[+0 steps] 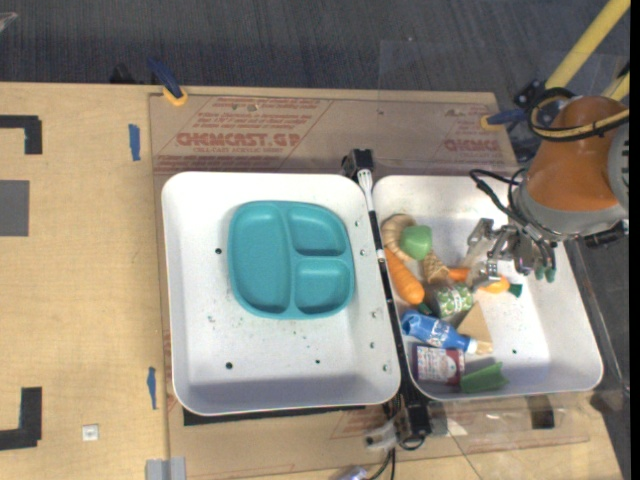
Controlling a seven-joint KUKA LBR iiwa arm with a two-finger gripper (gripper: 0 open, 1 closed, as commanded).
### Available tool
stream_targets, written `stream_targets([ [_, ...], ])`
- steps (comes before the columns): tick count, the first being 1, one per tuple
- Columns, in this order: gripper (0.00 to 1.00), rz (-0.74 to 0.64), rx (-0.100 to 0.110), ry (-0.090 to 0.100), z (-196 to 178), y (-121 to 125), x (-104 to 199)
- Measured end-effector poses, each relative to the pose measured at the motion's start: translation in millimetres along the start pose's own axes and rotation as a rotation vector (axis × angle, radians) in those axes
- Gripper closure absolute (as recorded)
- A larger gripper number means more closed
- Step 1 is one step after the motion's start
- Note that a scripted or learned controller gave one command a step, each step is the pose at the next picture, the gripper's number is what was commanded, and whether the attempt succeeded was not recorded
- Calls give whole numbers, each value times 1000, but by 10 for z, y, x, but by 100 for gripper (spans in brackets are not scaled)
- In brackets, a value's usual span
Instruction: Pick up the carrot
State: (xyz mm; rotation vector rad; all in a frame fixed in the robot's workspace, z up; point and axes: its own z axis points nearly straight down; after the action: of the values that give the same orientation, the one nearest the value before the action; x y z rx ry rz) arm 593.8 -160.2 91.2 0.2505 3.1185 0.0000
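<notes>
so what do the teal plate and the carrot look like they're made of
Teal plate: likely moulded plastic, matte to satin; one even colour, soft rounded dividers forming three compartments. Carrot: probably a plastic or rubber toy; its orange is flat and uniform with a smooth surface, though it is too small to be sure.

Orange carrot (pixel 405 280), right bin's left

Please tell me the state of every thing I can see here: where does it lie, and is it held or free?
carrot: lying free at the right bin's left side, not held.
teal plate: flat in the left bin, nothing on it.
gripper: low over the right bin, right of the carrot; no carrot between its fingers.
left bin: holds the plate.
right bin: holds the carrot amid a pile of small items.
</notes>
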Motion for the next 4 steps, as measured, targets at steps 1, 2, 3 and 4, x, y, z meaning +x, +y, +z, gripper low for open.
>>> stream_targets([
  [1,0,0,1,-2,11,1,-7],
  [2,0,191,0,-2,4,-241,444],
  [3,0,455,0,0,-2,451,507],
  [4,100,452,-2,-11,-133,461,470],
])
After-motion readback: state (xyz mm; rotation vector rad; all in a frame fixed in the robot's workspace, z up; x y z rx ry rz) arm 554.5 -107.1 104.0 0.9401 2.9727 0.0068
